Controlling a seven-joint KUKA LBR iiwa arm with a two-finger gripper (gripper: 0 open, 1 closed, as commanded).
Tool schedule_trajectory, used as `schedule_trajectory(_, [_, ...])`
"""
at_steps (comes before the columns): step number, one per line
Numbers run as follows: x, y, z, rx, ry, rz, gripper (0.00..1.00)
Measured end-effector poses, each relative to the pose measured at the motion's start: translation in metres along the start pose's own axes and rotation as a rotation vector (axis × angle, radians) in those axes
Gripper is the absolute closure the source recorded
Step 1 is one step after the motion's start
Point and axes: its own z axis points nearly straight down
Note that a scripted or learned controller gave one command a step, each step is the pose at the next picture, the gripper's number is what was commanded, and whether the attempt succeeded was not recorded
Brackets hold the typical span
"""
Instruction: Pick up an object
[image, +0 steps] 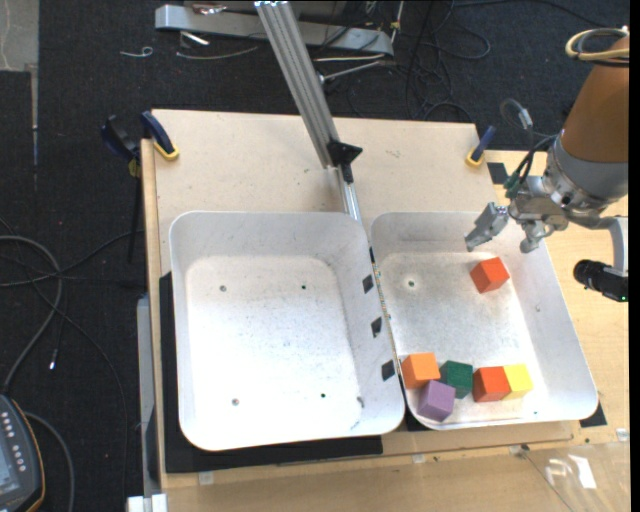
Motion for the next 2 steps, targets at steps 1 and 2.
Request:
schedule_trajectory(1, [-0.046, -0.005, 0.133, 0.007, 0.000, 0.005, 0.00])
schedule_trajectory(2, [-0.022, 0.067, 0.159, -0.006, -0.002, -0.005, 0.00])
